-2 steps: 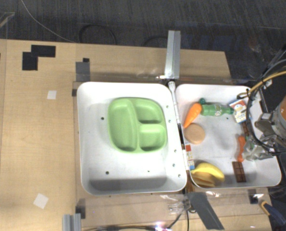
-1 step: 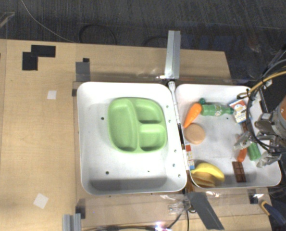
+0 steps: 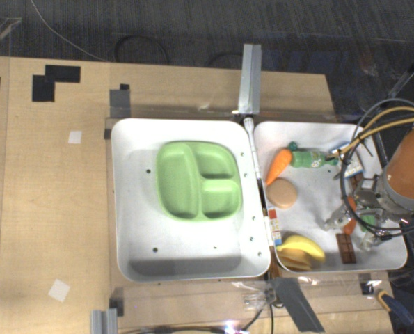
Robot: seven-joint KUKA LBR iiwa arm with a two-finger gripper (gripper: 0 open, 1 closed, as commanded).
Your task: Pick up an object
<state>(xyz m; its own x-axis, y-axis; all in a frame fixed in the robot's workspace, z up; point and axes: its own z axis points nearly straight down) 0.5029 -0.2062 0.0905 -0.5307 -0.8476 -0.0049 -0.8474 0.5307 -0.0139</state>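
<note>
The right bin (image 3: 311, 134) holds an orange carrot (image 3: 279, 165), a green bottle (image 3: 307, 159) lying beside it, a round tan bun (image 3: 283, 193), a yellow banana (image 3: 300, 251) at the front left corner and a brown chocolate bar (image 3: 345, 249) near the front wall. My gripper (image 3: 348, 225) hangs low over the right side of this bin, just behind the chocolate bar, with cables looping above it. Nothing shows clearly between its tips.
The left bin (image 3: 133, 245) contains a green divided plate (image 3: 196, 179). A metal post (image 3: 250, 82) stands behind the wall between the bins. The arm's orange band (image 3: 410, 165) fills the right edge above the right bin.
</note>
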